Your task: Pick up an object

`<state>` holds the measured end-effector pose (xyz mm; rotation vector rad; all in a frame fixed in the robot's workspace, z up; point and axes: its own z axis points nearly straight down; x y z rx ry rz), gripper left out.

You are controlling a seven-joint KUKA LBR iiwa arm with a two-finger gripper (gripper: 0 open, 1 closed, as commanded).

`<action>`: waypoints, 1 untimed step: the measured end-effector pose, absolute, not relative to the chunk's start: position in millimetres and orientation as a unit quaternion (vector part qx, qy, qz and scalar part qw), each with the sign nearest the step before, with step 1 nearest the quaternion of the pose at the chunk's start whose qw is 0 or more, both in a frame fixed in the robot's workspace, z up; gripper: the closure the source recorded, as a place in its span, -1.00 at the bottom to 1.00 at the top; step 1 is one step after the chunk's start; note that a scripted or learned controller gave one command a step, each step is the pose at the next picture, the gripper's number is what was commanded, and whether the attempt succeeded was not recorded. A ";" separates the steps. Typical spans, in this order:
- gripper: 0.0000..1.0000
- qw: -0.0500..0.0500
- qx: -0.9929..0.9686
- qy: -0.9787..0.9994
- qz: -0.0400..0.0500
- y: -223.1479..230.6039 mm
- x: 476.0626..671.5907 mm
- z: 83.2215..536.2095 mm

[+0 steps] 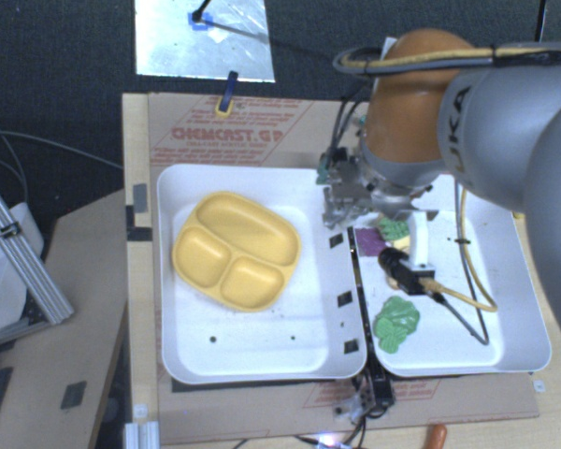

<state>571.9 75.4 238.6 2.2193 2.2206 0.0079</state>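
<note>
My gripper (366, 215) hangs over the far left part of the right bin (505, 344), under the orange band of the arm. Just below it lie a purple piece (367, 242), a small light green piece (394, 227) and a pale yellow-white piece (417, 243), close together. Nearer the front, a green leafy toy (395, 322) rests on the bin floor. A black part (399, 269) with a yellow cable sits between the purple piece and the leafy toy. The arm hides the bin's far corner.
A yellow divided plate (236, 249) lies in the left bin (252, 344). A rim (355, 288) with black clips separates the two bins. Cables trail across the right bin's floor. A cardboard sheet (234, 129) lies under both bins.
</note>
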 end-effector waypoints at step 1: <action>1.00 -0.002 0.707 0.707 -0.002 78.9 546.1 197.1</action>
